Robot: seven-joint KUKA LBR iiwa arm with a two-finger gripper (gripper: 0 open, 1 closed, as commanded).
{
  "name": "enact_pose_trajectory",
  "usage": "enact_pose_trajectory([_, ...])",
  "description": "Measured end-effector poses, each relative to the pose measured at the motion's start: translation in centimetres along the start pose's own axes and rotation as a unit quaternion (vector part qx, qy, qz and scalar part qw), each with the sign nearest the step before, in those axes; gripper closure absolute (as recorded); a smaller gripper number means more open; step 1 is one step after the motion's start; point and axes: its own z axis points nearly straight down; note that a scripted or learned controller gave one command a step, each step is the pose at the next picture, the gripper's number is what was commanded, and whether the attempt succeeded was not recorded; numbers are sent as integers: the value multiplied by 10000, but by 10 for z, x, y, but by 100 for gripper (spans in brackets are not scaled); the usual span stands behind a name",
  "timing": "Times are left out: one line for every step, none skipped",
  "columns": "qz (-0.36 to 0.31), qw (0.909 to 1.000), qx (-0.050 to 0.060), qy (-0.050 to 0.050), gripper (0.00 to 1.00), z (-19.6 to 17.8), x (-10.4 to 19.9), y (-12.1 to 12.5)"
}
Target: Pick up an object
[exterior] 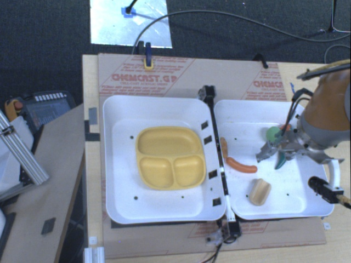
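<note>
In the right bin (241, 119), my gripper (272, 157) hangs low over the floor at the right side, its two fingers spread apart with nothing between them. A green round object (272, 133) lies just behind the fingers, partly hidden by the wrist. An orange sausage-shaped piece (241, 166) lies just left of the fingertips, apart from them. A tan bread-like chunk (259, 192) sits nearer the bin's front. A thin orange stick (224, 146) lies along the bin's left wall.
The left bin (118, 147) holds a yellow divided plate (170, 158). A black divider strip (214, 147) runs between the bins. The arm's orange band (329, 100) looms over the right bin's right edge. Bare floor shows at the right bin's back left.
</note>
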Motion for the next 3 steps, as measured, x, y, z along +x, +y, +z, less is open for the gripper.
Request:
enact_pose_trajectory([2,10000,-1,0,0,42,0,-2])
enact_pose_trajectory([3,10000,-30,-11,100,29,-1,-1])
enact_pose_trajectory([-15,10000,-42,-13,100,-14,3,2])
